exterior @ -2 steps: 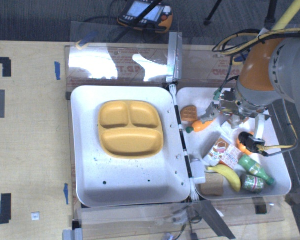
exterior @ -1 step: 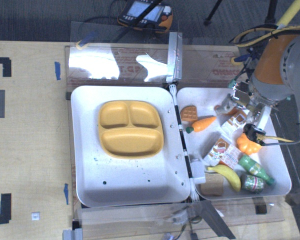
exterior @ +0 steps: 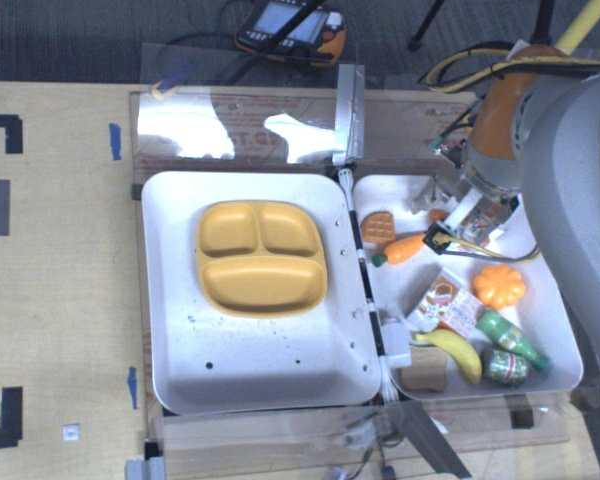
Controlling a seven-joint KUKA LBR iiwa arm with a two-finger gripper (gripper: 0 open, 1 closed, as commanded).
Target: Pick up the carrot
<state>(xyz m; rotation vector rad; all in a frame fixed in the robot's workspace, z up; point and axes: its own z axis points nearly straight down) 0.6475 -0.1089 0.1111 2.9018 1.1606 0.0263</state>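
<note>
A: Entry, single overhead view. Carrot position?

B: The carrot (exterior: pixel 404 249) lies flat in the right bin (exterior: pixel 558 303), in its far-left part, close to the wall shared with the left bin (exterior: pixel 170 298). Its green stem end points toward that wall and its orange body runs up and to the right.

A: Claw?

B: The claw (exterior: pixel 448 208) is over the far end of the right bin, just beside the thick end of the carrot, up and to the right. I cannot tell from this angle whether it is open or closed, or whether it touches the carrot. The carrot looks to be resting on the bin floor.

A: Neighbours?

B: A waffle-like brown biscuit (exterior: pixel 378 227) sits just beyond the carrot. A small orange pumpkin (exterior: pixel 499 285) is to the right, well apart from it. Nearer the camera are a printed carton (exterior: pixel 446 304), a banana (exterior: pixel 456 352), a green bottle (exterior: pixel 511 335), a can (exterior: pixel 506 368) and a brown block (exterior: pixel 425 369).

A: Left bin?

B: It holds a yellow divided plate (exterior: pixel 263 258), lying flat. Both bins sit on the pale tabletop (exterior: pixel 60 268).
</note>
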